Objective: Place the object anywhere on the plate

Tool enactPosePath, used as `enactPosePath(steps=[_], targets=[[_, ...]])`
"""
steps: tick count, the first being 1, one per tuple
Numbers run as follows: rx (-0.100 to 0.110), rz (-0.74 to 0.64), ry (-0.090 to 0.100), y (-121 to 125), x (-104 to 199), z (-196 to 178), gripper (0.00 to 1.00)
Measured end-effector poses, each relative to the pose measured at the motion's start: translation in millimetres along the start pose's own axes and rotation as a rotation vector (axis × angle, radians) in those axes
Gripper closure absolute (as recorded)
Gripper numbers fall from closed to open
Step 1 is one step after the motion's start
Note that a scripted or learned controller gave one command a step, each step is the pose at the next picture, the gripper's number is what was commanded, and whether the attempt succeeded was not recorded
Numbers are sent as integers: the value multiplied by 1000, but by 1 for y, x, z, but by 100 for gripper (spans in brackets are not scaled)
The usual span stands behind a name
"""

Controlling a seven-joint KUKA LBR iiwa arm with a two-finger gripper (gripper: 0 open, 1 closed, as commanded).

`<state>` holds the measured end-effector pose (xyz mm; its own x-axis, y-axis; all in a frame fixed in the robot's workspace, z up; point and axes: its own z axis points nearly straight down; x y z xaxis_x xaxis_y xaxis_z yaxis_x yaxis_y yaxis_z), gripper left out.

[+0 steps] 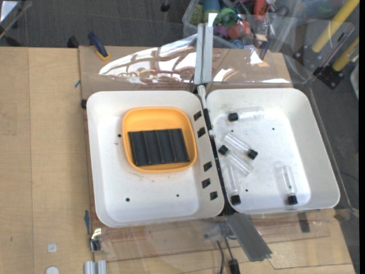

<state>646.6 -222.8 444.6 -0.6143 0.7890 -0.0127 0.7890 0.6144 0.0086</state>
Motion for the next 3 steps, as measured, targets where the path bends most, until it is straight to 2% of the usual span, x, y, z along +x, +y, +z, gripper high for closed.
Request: enactPosePath(steps=[1, 2, 3], targets=[[3, -317, 7, 17, -12, 11, 100], [0, -780, 14, 8, -6, 10, 100], [-4, -1162, 15, 6, -4, 10, 100]])
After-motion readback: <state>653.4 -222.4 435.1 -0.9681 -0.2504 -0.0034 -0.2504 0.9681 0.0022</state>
